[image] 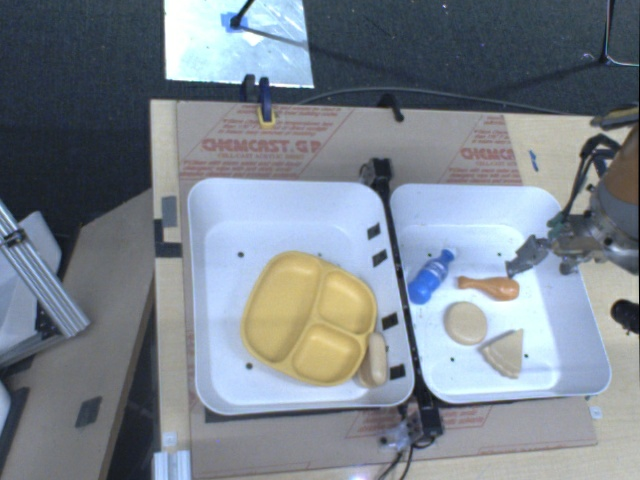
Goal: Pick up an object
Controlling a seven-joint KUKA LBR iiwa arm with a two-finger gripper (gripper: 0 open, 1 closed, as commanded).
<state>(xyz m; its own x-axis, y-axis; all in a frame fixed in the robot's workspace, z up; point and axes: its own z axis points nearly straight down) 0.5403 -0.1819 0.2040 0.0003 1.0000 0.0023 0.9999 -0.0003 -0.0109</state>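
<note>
The right bin [560, 363] holds a blue bottle [430, 276], an orange drumstick-shaped toy [489, 287], a round beige disc [465, 323] and a tan wedge [504, 352]. My gripper [524, 258] hangs over the right side of that bin, just right of and slightly above the orange toy. Its dark fingers point down and to the left, and nothing shows between them. The left bin [215, 268] contains a yellow divided plate [308, 317] and a beige oblong piece [375, 359] at the plate's lower right corner.
A black divider with clips [393, 268] runs between the two bins. Cardboard [300, 138] lies under both bins. The arm [610, 218] comes in from the right edge. A metal sheet [238, 28] lies on the floor behind the bench.
</note>
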